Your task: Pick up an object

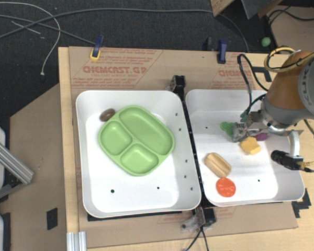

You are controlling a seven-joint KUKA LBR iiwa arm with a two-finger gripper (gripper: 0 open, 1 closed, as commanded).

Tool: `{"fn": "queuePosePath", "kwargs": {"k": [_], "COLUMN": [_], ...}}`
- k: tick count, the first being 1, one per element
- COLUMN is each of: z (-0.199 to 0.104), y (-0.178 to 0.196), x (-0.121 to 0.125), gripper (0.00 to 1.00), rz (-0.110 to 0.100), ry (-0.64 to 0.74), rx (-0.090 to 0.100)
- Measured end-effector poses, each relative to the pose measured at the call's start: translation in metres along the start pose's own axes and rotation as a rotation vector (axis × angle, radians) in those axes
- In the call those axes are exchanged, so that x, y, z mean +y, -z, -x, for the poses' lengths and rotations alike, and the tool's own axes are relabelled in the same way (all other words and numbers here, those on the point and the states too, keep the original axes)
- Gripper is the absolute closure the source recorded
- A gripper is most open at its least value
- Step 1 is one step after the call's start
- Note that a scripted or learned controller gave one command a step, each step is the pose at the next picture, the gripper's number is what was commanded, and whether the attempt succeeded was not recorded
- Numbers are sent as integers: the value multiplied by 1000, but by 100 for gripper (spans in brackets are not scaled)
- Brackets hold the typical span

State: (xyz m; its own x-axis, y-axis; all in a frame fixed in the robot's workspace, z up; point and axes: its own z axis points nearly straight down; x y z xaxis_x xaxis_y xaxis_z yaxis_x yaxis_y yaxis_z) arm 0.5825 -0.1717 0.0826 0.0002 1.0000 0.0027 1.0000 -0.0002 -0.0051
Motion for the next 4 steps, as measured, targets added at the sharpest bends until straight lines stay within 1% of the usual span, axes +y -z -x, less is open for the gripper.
{"fn": "queuePosePath", "kwargs": {"k": [1, 2, 3, 4], "z": [0, 7, 13, 13], "y": [14, 70, 130, 153], "x": [1, -6, -1, 0], "gripper": [100, 100, 100, 100], "rz": [6, 8, 10, 10], "ry": [0, -1, 1, 1], "rx": [-1, -4, -4, -4]}}
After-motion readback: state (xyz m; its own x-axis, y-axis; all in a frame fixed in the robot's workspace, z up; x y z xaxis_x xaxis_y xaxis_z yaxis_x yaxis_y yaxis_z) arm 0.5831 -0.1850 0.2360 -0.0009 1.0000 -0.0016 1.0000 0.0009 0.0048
